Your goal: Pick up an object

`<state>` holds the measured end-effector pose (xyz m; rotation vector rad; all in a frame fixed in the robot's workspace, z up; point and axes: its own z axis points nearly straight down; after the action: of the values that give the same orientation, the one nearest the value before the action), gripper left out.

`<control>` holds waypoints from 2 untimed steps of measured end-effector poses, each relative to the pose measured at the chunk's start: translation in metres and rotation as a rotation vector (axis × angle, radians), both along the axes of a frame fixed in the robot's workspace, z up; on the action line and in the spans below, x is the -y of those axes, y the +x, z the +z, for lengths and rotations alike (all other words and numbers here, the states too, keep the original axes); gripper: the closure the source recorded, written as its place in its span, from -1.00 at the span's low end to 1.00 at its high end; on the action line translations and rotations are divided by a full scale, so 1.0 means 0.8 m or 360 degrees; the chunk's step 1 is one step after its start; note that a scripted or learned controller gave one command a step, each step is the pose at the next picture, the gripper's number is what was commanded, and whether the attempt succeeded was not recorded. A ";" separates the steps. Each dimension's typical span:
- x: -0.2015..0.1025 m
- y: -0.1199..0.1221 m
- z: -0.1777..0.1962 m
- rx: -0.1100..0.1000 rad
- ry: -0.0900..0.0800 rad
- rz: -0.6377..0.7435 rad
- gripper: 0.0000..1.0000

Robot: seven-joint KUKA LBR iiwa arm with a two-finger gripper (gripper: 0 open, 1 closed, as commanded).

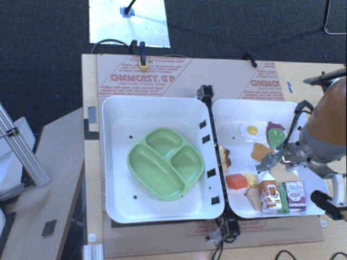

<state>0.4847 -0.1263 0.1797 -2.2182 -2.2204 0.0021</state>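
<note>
We've got a green divided plate [165, 163] sitting tilted in the left white bin [116, 123], with black clips [206, 139] running down the divider between the two bins. Both bins rest on a clear sheet with red lettering [142, 78] on the wooden bench [89, 91], and a blue and yellow clamp [142, 56] grips its far edge. Beyond that we see dark carpet [43, 37] with a pale square panel [128, 14] on it.

Small toy foods crowd the right bin [238, 110] at the frame's lower right: a fried egg [251, 130], a green-and-purple piece [275, 134], an orange wedge [261, 151], a red block [236, 181] and two cartons [282, 195] (lying flat, side by side) along the bin's bottom edge.
</note>
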 end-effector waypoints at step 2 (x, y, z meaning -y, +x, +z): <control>0.001 0.013 -0.115 0.0022 -0.0005 -0.0002 -1.00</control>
<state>0.4949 -0.1274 0.0877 -2.2285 -2.2272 -0.0101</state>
